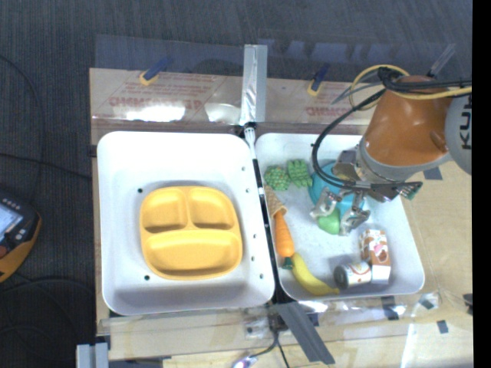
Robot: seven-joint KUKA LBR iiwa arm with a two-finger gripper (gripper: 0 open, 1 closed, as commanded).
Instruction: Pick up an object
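The two-finger gripper (pixel 341 208) hangs low over the right-hand shallow white bin (pixel 406 240), its metal fingers (pixel 327 205) spread a little apart and straddling a small green rounded plastic object (pixel 330 222) that sits between and just below their tips; whether the fingers actually press on it cannot be told from this slanted view. Just behind the gripper lies a turquoise plastic piece (pixel 320 184), partly hidden by the wrist. To the gripper's left sits a bumpy green toy shaped like a bunch of grapes (pixel 288 176), and further left and toward the front an orange plastic carrot (pixel 283 234) lies along the bin wall. In front of the gripper a yellow toy banana (pixel 308 277) curves beside a small grey can (pixel 352 274) and a little white carton with red print (pixel 375 249). Well off to the left, in the other white bin (pixel 115 205), rests a yellow divided plastic tray (pixel 190 231).
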